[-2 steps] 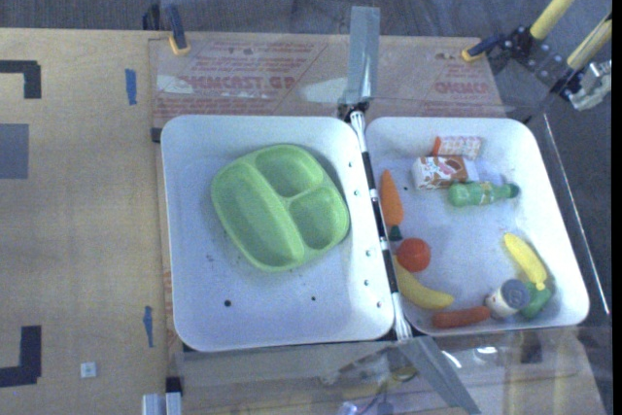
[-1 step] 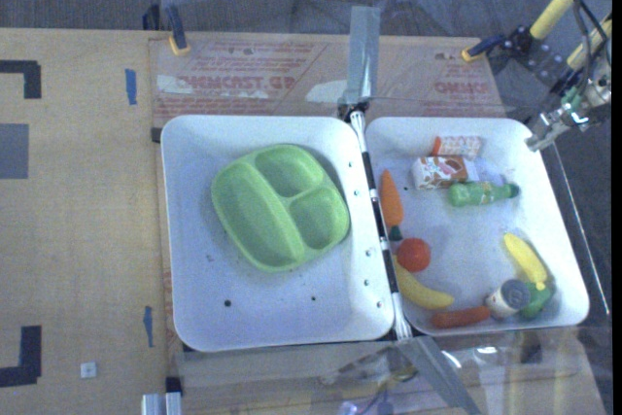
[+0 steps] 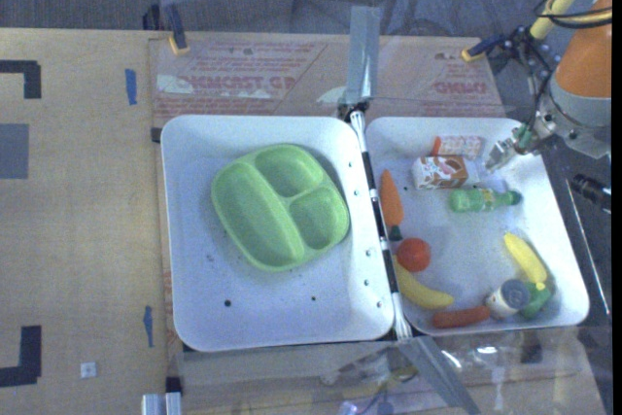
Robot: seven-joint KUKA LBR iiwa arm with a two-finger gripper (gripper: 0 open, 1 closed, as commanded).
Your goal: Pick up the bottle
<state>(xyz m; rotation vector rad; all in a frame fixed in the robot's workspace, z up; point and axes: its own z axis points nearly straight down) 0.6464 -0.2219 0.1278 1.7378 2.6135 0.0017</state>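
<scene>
Red sausage [image 3: 461, 316] lies nearest. Green bottle [image 3: 480, 200] rests on its side just below the carton [image 3: 442, 172]; hand [image 3: 505, 154], state untellable, hovers above-right. Risk: bottle rolls, or carton gets nudged.

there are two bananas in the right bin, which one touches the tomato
The banana along the bin's left wall, just below the tomato, touches it. The other banana lies apart on the right side, above the small jar.
</scene>
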